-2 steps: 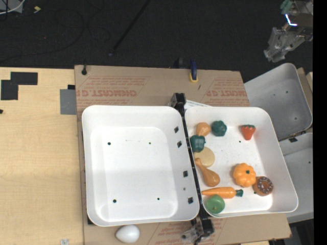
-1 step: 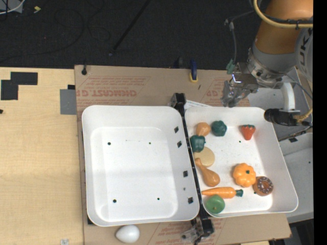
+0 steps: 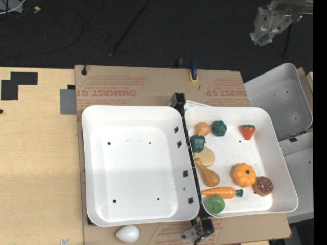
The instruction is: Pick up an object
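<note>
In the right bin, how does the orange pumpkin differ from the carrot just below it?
The pumpkin is round and squat, while the carrot is long and thin and lies on its side. The pumpkin is a lighter yellow-orange; the carrot is a deeper orange. The pumpkin has a small stem on top; the carrot ends in a green tip pointing right. Both are toy foods in the right bin.

The only lettering stands on the flat brown cardboard sheet (image 3: 153,88) lying under the two shallow white plastic bins (image 3: 133,119). Red printed words run along its far strip in two places, upside down from this camera; they appear to read "CHEMCREST", though the letters are small and not sharp. More red print shows on the sheet's near edge below the bins, too cut off to read.
</note>
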Available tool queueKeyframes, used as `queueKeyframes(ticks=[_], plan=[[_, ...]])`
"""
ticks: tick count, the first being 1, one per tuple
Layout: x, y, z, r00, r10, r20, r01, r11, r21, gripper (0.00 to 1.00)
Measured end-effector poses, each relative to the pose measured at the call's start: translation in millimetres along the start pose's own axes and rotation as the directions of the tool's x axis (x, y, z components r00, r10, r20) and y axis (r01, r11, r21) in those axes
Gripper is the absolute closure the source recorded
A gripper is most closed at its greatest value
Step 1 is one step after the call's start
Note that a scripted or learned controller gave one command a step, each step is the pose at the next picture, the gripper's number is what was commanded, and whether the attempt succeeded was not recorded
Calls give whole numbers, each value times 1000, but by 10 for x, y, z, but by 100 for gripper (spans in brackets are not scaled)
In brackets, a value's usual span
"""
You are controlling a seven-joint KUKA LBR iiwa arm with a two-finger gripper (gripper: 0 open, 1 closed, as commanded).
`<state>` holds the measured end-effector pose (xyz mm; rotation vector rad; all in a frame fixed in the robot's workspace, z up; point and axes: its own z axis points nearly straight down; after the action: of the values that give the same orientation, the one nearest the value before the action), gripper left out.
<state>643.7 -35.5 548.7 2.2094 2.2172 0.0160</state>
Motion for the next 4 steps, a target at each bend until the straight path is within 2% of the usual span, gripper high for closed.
queueKeyframes(ticks=[1,2,3,4], plan=[[579,-719,1611,1000,-1,-2,1,999,37,100],[608,-776,0,1000,2,-2,-2,1000,2,100],[1008,-736,1541,1000,1,0,-1,999,33,100],[1186,-1221,-4,1000,0,-4,0,1000,3,100]])
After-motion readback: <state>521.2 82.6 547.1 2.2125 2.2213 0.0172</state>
